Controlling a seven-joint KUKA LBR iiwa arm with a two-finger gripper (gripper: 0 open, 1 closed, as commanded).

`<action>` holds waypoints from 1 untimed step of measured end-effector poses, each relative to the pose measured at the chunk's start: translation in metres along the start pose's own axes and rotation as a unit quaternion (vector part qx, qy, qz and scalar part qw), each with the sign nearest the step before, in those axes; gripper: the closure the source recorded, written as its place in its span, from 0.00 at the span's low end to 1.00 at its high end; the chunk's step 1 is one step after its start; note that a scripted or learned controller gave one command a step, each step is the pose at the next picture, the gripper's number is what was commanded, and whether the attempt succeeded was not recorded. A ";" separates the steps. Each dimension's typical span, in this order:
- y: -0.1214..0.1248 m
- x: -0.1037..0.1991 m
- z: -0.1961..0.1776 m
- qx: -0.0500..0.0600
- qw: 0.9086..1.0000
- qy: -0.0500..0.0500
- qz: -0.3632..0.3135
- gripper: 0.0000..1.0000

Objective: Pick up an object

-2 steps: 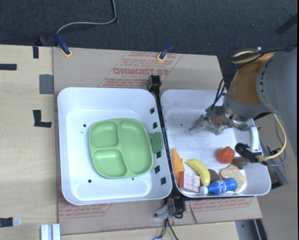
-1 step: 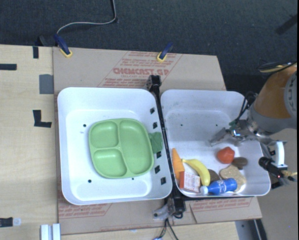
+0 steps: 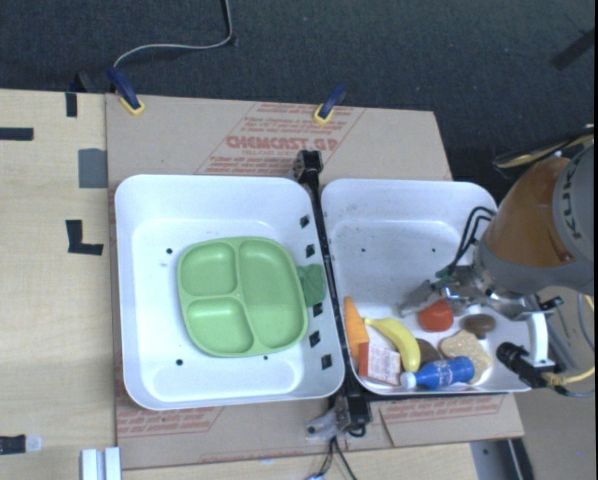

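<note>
Cardboard-covered bench [image 3: 379, 133] on dark carpet. Left bin [image 3: 144, 268] holds green divided tray [image 3: 242, 295]. Gripper [image 3: 419, 298] low in right bin [image 3: 399, 218]; spread of claw: cannot tell. Red tomato-like object [image 3: 436, 316] just beside tip; banana [image 3: 399, 340], blue bottle [image 3: 441, 374] nearer front wall.

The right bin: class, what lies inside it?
In the right bin: a banana, red tomato, blue bottle, orange block and the gripper. The arm covers its right side.
</note>
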State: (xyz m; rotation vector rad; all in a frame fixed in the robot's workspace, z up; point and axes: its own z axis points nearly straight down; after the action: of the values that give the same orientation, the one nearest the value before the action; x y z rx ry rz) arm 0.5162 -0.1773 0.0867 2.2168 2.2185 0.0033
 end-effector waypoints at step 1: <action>0.001 -0.001 -0.010 -0.001 1.000 -0.001 0.001 1.00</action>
State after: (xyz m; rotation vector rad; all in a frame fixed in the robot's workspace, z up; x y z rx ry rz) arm 0.5168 -0.1781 0.0966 2.2160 2.2155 0.0035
